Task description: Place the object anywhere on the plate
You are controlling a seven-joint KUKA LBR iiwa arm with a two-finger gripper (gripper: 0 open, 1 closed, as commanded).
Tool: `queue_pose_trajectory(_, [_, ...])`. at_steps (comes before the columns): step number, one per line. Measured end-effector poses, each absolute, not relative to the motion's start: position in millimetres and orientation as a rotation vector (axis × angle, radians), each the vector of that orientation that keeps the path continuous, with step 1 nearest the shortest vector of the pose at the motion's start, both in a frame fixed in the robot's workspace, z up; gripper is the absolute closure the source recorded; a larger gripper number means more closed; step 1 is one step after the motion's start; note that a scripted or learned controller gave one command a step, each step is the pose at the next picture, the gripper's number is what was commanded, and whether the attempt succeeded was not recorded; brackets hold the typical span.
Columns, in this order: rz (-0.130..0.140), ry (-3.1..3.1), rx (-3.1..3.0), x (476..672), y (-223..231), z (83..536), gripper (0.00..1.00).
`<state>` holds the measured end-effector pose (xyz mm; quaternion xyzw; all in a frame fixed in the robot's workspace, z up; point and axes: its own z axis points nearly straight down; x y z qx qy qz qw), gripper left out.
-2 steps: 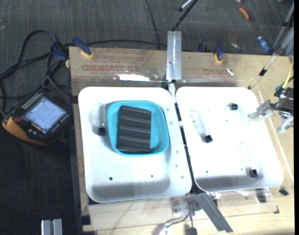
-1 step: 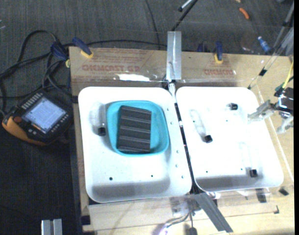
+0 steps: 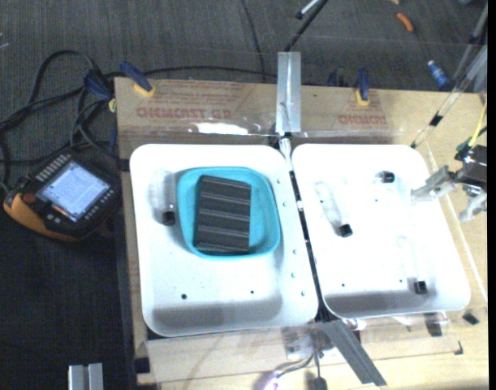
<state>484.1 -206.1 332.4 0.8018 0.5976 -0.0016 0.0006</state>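
- Camera view, left bin (image 3: 158, 299): holds a turquoise plate (image 3: 266, 218); a dark ribbed block (image 3: 223, 214) lies flat on the plate, near its middle.
- Left bin, beside the plate's left rim: a small dark piece (image 3: 168, 215).
- Right bin (image 3: 377, 299): three small dark bits, well apart.
- Gripper (image 3: 467, 187): at the right bin's far right edge; open or closed, cannot tell.
- Left of bench: handheld pendant (image 3: 65, 195), screen lit.

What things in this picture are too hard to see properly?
- The hand: cut off by the right edge of the camera view, so I can't tell much about it.
- The small clear things in the right bin: nearly see-through against the white, too faint to name.
- The plate under the dark ridged object: its middle is covered by that object.
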Motion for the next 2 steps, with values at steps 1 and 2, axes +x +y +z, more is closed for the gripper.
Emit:
queue_pose_trajectory(1, [-0.005,1.877,2.518,484.1,-206.1,332.4,0.00])
queue_pose_trajectory(2, [-0.005,1.877,2.518,484.1,-206.1,332.4,0.00])
